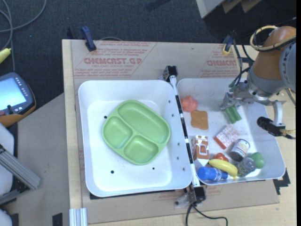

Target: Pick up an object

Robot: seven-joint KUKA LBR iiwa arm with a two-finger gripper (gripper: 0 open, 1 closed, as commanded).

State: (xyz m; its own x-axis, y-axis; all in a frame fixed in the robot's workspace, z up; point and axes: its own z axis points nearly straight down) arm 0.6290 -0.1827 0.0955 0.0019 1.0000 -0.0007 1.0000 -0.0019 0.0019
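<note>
Light falls evenly and brightly from above, so the two white bins [127, 91] read almost blown out, their walls losing detail against the floors. Shadows are soft and short: a faint grey rim hugs the green tray [136, 132], and a dim patch lies under the arm [273, 60] at the counter's [75, 126] far right corner. The dark floor [117, 8] beyond the counter's far edge stays murky. Focus is slightly soft throughout; small labels on the packets blur, and the printing on the counter's far edge is barely legible. The screen [11, 94] glares pale blue.
</note>
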